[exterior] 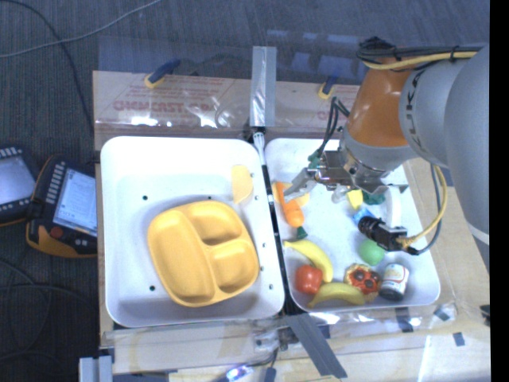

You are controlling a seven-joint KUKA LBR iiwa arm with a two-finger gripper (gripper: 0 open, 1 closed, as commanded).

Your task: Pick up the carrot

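Observation:
The carrot (291,207) is orange with a small green top and lies along the left wall of the right bin (423,245), pointing toward the back. My gripper (318,188) hangs over the back half of that bin, just right of the carrot's far end. Its fingers stand open, and the left fingertip (297,187) is close above the carrot's upper end. Nothing is between the fingers.
Crowded into the right bin are two bananas (312,253), a tomato (308,278), a green ball (371,252), a small can (394,280), a round patterned toy (362,278) and blue and yellow pieces (363,206). The left bin (127,173) holds a yellow divided plate (203,251) and a pale yellow piece (242,183).

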